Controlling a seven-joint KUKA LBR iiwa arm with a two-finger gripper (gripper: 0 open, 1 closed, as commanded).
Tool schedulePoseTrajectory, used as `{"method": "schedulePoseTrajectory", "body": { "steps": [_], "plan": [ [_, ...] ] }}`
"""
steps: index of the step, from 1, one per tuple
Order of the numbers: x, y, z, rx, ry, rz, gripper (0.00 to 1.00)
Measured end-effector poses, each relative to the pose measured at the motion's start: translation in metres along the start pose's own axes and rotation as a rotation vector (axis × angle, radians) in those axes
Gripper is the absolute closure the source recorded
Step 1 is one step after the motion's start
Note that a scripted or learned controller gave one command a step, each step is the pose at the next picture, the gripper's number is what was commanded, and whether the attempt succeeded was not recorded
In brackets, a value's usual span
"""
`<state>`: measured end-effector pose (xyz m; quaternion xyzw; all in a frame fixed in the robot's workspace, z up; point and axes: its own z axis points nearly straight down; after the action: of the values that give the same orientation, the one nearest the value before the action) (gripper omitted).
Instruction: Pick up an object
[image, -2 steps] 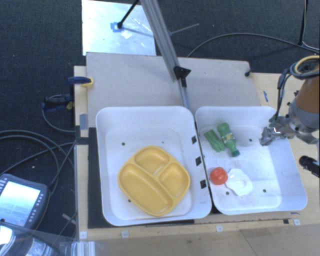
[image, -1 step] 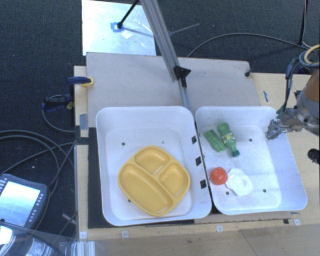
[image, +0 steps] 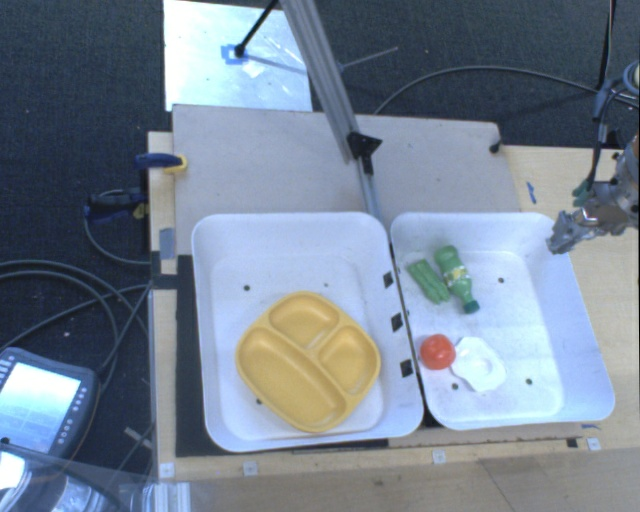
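The right bin (image: 575, 330) holds a green bottle (image: 455, 276) beside a green pod-shaped piece (image: 428, 281), with a red tomato-like ball (image: 437, 351) and a white piece (image: 480, 365) nearer the front. My gripper (image: 566, 232) hangs at the far right, over the right bin's back right corner, well away from those objects. Nothing shows between its fingers.
The left bin (image: 215, 300) carries a yellow divided plate (image: 308, 360). A metal pole (image: 335, 95) slants across the back board. Cables and a blue-and-yellow clamp (image: 160, 161) lie left of the bench, and a pendant screen (image: 35, 395) sits at the lower left.
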<state>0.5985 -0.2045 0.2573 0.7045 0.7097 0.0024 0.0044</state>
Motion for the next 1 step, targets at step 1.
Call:
{"method": "schedulePoseTrajectory", "body": {
  "steps": [1],
  "plan": [
    [0.0485, 0.0138, 0.0128, 0.008, 0.003, -0.003, 1.00]
  ]
}}
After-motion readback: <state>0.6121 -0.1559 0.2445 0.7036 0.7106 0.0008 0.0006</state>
